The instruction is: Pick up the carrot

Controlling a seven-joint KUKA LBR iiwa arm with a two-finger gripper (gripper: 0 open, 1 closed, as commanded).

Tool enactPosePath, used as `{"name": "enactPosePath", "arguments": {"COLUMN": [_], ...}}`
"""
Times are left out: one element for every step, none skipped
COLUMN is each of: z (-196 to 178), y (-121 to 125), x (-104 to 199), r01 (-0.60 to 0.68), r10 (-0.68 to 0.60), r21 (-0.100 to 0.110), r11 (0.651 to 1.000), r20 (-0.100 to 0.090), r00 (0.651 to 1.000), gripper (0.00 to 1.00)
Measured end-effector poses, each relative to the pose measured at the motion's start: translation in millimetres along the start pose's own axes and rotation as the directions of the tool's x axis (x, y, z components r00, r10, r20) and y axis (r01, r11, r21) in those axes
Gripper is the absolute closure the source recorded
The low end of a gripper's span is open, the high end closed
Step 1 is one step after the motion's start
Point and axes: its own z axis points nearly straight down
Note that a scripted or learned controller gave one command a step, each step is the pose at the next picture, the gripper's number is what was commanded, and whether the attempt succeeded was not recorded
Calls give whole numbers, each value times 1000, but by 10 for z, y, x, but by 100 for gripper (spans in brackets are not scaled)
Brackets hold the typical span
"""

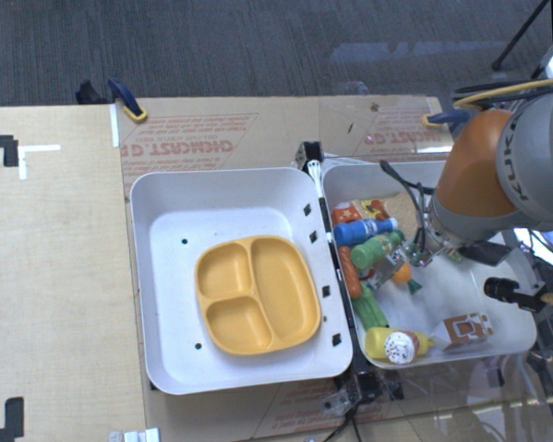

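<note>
Reaching in from the frame's right, the arm (pixel 482 172) sets its end effector (pixel 410 255) low in the right bin (pixel 504 328); how it stands, I cannot tell. The carrot (pixel 351 274) lies along that bin's left wall, centre-right of frame. It looks light, stiff and smooth, best pinched across its middle. A green bottle (pixel 378 249), a blue bottle (pixel 362 229) and a green vegetable (pixel 369 308) crowd it. The left bin (pixel 160 295) holds a yellow tray (pixel 258 293).

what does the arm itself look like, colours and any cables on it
The arm is a thick, rounded grey body with a broad glossy orange band above the wrist. Dark lettering runs along the grey shell. A thin black cable curves down toward the small metal gripper.
</note>
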Motion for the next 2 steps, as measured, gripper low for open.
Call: {"name": "enactPosePath", "arguments": {"z": [-78,-957], "y": [13,107], "x": [4,335], "r01": [4,-107], "r10": [-4,107], "r21": [0,2], "r11": [1000,994], "r20": [-2,-1], "r00": [1000,994], "gripper": [100,100]}}
